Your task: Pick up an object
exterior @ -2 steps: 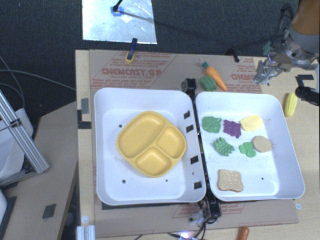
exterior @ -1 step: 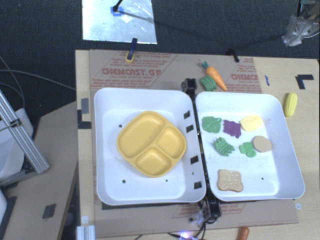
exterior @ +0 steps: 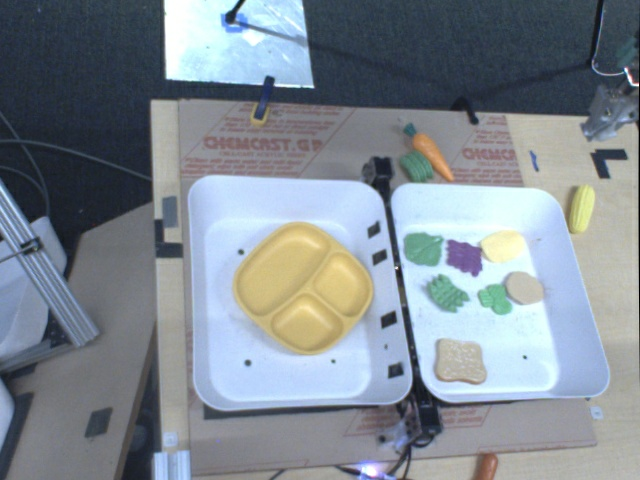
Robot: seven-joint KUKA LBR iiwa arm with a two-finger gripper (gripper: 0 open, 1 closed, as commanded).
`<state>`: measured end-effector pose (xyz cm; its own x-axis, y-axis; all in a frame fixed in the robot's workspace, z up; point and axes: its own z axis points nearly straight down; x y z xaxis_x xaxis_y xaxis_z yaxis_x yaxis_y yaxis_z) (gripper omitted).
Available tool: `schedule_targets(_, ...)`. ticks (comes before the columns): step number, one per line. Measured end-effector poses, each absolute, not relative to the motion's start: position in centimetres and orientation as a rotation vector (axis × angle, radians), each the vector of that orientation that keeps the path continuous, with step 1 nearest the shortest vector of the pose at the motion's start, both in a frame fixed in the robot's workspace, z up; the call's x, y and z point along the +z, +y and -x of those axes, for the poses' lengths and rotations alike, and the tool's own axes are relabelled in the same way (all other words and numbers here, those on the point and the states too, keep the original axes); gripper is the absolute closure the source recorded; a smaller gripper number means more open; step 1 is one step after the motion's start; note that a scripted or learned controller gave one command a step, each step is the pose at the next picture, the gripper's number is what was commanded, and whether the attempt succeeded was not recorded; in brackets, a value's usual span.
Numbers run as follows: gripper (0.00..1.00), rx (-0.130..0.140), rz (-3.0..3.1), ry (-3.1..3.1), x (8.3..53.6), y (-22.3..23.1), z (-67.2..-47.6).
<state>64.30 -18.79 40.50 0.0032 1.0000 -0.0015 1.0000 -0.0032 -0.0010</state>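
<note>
While the grey pincer [exterior: 612, 111] is hanging above the worktop's far right edge, its state being impossible to tell, the flat tan toy toast slice [exterior: 461, 360] is lying near the front of the right shallow white bin [exterior: 575, 298], probably being light, stiff and thin, inviting an edge-to-edge grip.

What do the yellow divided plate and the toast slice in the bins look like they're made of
The yellow divided plate in the left bin looks like molded plastic: uniform color, smooth rounded compartments, soft sheen. The toast slice in the right bin seems a plastic or rubbery toy, flat with a matte tan face and darker crust edge; which one the view leaves open.
</note>
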Motion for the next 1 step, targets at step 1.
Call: schedule_targets(1,1.00,0.001,-2.218,2.219,37.26,-20.72,-66.96)
